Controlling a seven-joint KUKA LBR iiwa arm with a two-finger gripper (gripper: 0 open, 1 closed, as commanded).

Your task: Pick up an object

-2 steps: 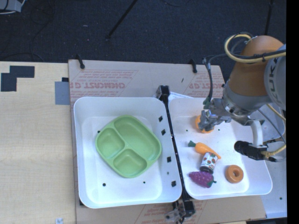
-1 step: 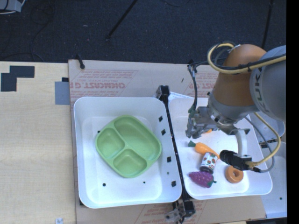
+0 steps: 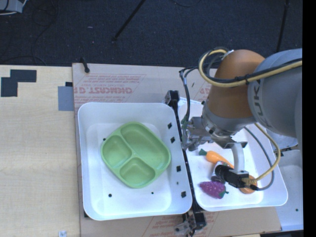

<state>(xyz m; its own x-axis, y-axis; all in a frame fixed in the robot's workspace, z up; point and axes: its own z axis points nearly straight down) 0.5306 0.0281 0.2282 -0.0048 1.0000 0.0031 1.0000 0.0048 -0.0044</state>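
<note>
My gripper [image 3: 193,143] hangs low over the left side of the right bin [image 3: 276,196], close to the wall between the two bins, and the grey arm and its orange band hide most of it. An orange toy carrot [image 3: 216,157] lies just right of the gripper, apart from it. A purple bunch of toy grapes [image 3: 212,188] rests near the bin's front. A small orange thing [image 3: 248,190] shows at the front right, partly covered.
The left bin [image 3: 94,191] holds a green plate [image 3: 135,153] with three compartments, lying flat at its centre. Black clips run along the wall between the bins [image 3: 178,169]. The arm covers the back of the right bin.
</note>
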